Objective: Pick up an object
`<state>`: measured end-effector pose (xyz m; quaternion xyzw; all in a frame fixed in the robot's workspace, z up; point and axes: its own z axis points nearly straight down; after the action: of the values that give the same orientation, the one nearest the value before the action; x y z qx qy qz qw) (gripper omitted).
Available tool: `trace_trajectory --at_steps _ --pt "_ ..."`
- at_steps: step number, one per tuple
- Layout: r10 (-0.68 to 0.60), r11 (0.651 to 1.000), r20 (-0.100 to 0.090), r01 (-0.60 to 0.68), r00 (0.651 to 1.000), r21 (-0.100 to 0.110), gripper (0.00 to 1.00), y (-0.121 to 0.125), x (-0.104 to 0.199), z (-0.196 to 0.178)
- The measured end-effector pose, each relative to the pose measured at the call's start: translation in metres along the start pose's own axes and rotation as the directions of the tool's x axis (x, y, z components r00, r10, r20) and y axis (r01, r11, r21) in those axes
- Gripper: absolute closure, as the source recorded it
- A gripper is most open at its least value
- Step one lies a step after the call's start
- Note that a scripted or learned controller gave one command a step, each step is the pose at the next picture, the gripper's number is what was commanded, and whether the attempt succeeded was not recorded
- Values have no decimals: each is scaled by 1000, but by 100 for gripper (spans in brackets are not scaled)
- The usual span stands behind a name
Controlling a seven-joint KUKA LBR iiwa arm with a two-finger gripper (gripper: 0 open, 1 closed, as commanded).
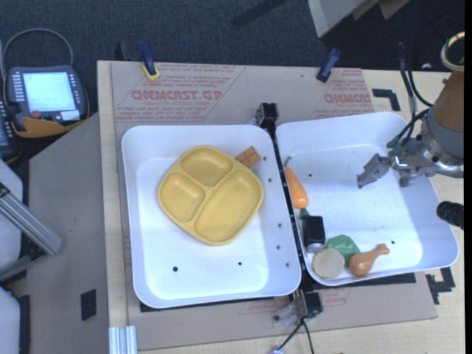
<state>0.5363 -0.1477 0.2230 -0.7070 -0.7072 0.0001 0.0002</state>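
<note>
Nothing is lifted yet: the carrot (296,188) lies along the left wall of the right bin (413,227), with a black block (314,231), a green piece (344,245), a pale round piece (328,263) and a drumstick (367,258) clustered at the bin's near edge. The gripper (374,171) hovers over bare floor in the middle of that bin, well apart from them all, gripping nothing, and how far it is open I cannot tell. The whole pick looks still ahead, while the yellow divided plate (212,195) sits in the left bin (147,271).

Grey arm (446,135) with an orange band above the wrist, black cables alongside, grey metal hand (374,171).
</note>
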Motion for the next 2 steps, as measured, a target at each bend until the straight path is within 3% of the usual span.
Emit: trace_trajectory --at_steps 2 --pt "1 1000 -2 -1 1000 6 0 3 12 118"
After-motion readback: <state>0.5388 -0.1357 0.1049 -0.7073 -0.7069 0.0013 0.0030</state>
